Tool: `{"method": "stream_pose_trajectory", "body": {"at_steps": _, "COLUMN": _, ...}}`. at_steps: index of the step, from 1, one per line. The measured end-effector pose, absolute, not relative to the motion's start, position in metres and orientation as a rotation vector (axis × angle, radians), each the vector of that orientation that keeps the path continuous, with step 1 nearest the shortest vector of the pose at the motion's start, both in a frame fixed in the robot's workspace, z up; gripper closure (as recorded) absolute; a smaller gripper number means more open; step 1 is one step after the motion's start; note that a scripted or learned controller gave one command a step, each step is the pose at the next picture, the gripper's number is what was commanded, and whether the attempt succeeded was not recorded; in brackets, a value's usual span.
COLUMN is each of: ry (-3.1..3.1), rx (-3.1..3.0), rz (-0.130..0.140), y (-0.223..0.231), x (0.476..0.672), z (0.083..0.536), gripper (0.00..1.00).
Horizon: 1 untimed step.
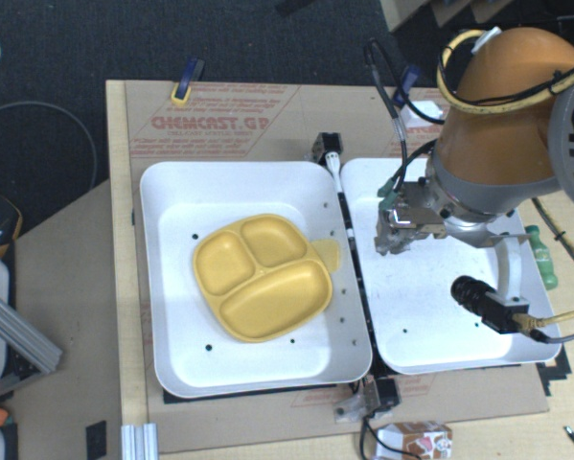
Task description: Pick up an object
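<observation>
Yellow divided plate (263, 276) lies flat in the left bin (162, 257), roughly at its center, slightly rotated. Three compartments: two small ones at the far side, one large one nearest the camera. Matte yellow plastic, rounded corners, a small tab sticking out toward the right bin (430, 343). Gripper (399, 233) hangs over the right bin, right of the plate and apart from it, nothing between the jaws; cannot tell if the jaws are spread or pressed together. Green object (542, 262) at the right bin's far-right edge, partly hidden by the arm.
</observation>
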<state>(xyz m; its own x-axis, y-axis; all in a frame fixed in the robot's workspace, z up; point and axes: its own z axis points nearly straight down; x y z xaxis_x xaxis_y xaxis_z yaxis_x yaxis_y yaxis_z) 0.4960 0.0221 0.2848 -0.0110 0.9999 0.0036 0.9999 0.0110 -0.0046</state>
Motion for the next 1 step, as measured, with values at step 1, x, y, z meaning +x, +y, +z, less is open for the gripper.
{"method": "stream_pose_trajectory", "body": {"at_steps": 1, "ry": -2.229, "rx": -2.22, "rz": -0.01, "y": 0.0402, "x": 0.4795, "z": 0.3556, "gripper": 1.0}}
